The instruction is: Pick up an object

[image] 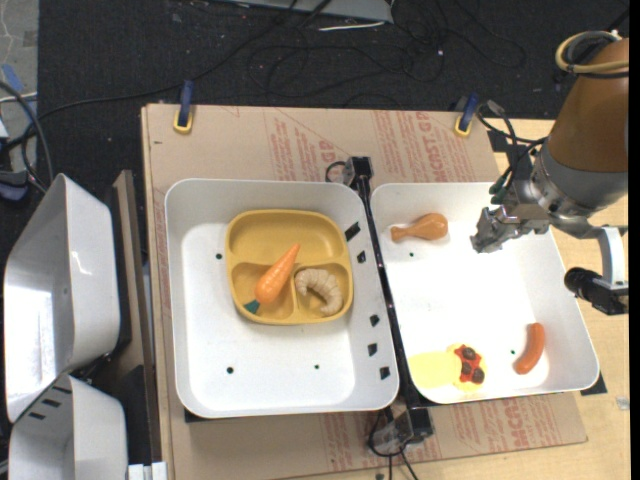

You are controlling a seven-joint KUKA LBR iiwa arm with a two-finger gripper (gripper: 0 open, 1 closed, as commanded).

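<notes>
Right now the end effector [492, 236] hangs over the right bin [440, 313] — I cannot tell its grip. Closest is the toy chicken drumstick [420, 229], just to its left, lying longways — left to right.

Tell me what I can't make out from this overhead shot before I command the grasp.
- Two-finger gripper, camera view: small and dark above the right white bin; finger opening unreadable.
- Small dark red item on a pale yellow slice: too small to identify.
- Grey arm with orange band: cut off by the right edge.
- Green end of the orange toy carrot in the yellow divided plate: barely resolved.
</notes>
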